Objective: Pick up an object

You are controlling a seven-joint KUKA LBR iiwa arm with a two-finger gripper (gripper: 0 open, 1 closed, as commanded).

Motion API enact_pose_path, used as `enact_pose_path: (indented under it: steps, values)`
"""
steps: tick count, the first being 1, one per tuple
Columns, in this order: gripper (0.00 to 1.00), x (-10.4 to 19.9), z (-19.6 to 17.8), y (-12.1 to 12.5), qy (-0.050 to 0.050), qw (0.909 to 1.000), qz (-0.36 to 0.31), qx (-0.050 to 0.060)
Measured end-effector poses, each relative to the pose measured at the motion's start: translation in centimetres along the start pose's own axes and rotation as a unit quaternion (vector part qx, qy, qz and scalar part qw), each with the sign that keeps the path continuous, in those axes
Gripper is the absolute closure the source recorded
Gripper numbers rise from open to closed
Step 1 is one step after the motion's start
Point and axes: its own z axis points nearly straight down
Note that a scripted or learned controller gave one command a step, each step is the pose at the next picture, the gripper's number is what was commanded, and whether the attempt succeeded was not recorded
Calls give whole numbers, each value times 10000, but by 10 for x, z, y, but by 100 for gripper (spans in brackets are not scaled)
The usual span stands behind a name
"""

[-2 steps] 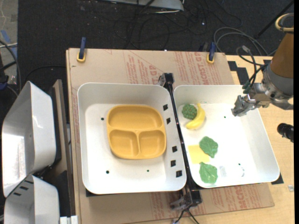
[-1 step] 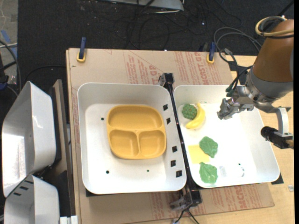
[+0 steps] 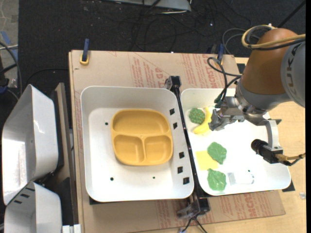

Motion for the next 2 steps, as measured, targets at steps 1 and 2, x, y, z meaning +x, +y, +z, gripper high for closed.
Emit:
enact_pose_path:
  steps: [1, 2]
  values:
    - [100, 52, 9, -16, -1, 10000, -1, 4]
    - [100, 115, 12, -18, 2, 10000, -9, -5]
